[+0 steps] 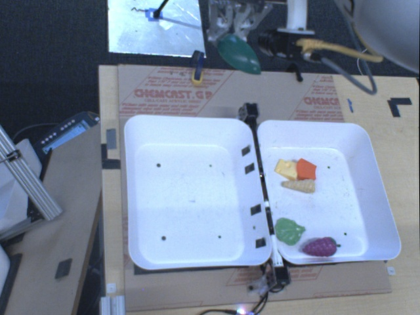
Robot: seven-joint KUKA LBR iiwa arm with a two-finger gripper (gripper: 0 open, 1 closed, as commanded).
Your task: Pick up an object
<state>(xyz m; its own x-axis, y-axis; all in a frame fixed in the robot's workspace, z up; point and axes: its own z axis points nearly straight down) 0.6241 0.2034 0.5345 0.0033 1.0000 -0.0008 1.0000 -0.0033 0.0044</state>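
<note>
The end effector (234,28) hangs high above the bins, a dark green teardrop-shaped object (240,54) pinched between its fingers.

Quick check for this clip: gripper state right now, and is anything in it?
Gripper: raised above the bins, fingers shut on a dark green object that hangs between them.

arm (384,18): pale grey shell, dark lettering | yellow cable (335,48) | metal jaws
</note>
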